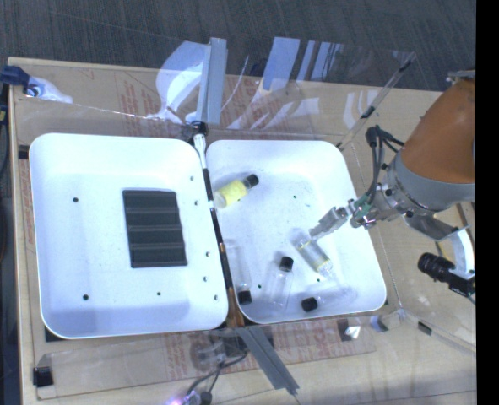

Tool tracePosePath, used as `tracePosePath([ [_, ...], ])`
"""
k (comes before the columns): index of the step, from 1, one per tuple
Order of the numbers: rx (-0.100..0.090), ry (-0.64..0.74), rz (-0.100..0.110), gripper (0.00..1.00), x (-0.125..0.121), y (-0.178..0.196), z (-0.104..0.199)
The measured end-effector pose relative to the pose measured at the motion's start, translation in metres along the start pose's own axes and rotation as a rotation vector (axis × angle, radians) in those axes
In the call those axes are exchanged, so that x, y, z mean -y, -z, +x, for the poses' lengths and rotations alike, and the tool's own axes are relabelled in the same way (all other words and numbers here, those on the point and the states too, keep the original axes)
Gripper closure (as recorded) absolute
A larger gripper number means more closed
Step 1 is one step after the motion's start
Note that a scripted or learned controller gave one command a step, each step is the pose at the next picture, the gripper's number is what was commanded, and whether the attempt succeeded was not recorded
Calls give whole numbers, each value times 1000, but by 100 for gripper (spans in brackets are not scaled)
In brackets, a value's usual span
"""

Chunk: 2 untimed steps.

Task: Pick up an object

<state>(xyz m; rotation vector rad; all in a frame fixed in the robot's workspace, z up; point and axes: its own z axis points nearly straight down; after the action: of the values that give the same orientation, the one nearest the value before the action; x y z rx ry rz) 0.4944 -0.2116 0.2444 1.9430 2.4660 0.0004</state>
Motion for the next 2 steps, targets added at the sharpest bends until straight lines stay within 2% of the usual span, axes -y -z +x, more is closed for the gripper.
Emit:
tracePosePath([
  [1,-5,97,6,0,-16,-135,13],
  [2,1,193,0,0,-16,85,-4],
])
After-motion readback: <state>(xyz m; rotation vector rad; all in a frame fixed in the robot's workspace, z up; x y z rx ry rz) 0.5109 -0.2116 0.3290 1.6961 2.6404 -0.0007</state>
